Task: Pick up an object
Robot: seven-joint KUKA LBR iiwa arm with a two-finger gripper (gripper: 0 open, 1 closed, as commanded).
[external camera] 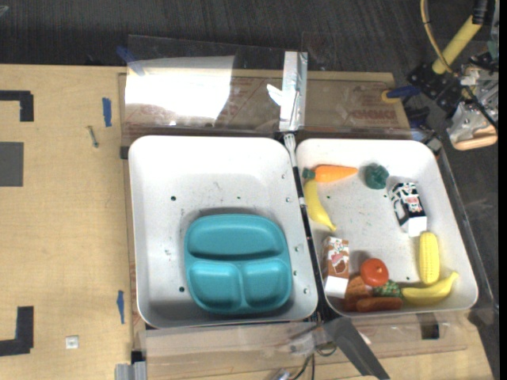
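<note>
Dark grey carpet-like floor [238, 14] at far side & down the right. Pale wood bench [55, 212] fills left, w/ black tape marks [22, 105] and blue tape bits [107, 111]. Clear plastic sheet [198, 93] at far edge, glare on it.

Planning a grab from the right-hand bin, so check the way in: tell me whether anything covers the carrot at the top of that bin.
Nothing visible lies over the carrot. It sits exposed near the back wall of the right bin, with a banana just below its left end and a green ball to its right. The gripper is off beyond the bin's far right corner.
</note>
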